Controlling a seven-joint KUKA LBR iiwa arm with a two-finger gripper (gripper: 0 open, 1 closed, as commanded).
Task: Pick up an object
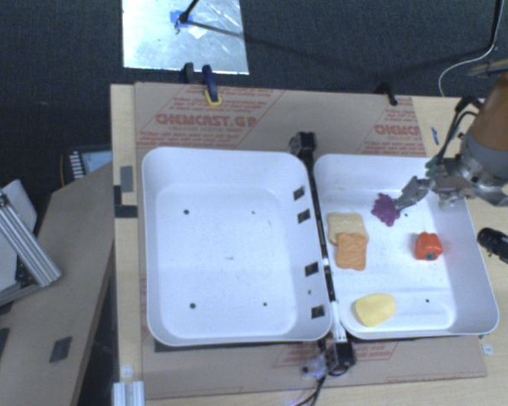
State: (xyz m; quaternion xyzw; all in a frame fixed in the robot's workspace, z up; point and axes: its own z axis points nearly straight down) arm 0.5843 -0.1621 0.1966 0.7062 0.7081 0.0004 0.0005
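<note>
Where tool (pixel 409 194) points, purple object (pixel 386 209) just beside.

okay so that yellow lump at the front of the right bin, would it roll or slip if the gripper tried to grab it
The yellow lump looks rounded and smooth, so it may slip out of a two-finger pinch. Its flattish, wide outline suggests it would slide rather than roll. It lies near the right bin's front wall, which may crowd the approach.

Bright even overhead light, glare on white bins (pixel 229 163), slightly soft focus

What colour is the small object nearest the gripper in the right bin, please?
Purple; the small object shows clearly in the camera view, just left of the gripper.
</note>
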